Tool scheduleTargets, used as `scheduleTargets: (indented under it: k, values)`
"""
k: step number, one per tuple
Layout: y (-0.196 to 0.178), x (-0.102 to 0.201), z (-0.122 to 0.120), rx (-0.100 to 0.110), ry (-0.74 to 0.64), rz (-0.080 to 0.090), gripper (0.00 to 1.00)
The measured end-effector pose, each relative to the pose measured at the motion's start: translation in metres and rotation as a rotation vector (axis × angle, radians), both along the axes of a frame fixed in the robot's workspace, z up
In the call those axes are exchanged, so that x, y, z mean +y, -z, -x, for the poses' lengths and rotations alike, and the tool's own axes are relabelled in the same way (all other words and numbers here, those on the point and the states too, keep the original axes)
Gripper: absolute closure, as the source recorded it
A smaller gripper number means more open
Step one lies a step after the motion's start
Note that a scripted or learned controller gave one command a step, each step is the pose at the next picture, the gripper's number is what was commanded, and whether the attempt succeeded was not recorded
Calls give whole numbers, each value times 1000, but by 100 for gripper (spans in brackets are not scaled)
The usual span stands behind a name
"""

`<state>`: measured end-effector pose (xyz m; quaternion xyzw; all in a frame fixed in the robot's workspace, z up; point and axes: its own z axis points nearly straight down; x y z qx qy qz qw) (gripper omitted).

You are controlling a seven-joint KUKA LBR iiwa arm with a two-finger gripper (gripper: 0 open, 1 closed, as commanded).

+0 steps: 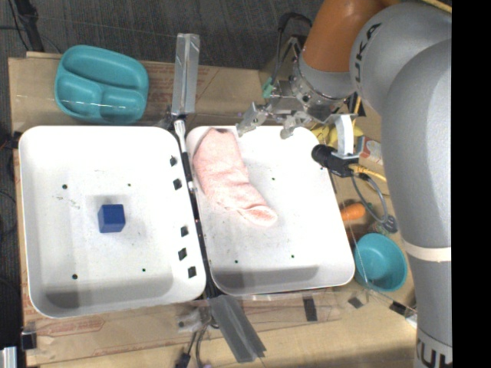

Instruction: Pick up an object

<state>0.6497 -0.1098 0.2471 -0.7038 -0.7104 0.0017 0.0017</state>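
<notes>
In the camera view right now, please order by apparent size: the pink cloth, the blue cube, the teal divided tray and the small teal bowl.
1. Teal divided tray and pink cloth: they look about equal, so I do not rank them.
2. Small teal bowl.
3. Blue cube, clearly the smallest.

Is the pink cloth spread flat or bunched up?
Bunched: the pink cloth lies rolled into a long lump in the right bin.

A pink cloth [226, 179] lies at ten o'clock in the right bin [307, 259]. The end effector [268, 123] spreads open at twelve o'clock. A blue cube [112, 218] sits in the left bin [46, 274].
</notes>
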Motion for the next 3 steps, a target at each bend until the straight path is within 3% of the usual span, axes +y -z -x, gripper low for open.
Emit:
scheduleTargets:
  k: [1,2,3]
  values:
    - [146,-39,25,-2,-80,0,0]
    - [152,-18,49,-10,-169,1,0]
    - [141,-17,47,-10,-177,1,100]
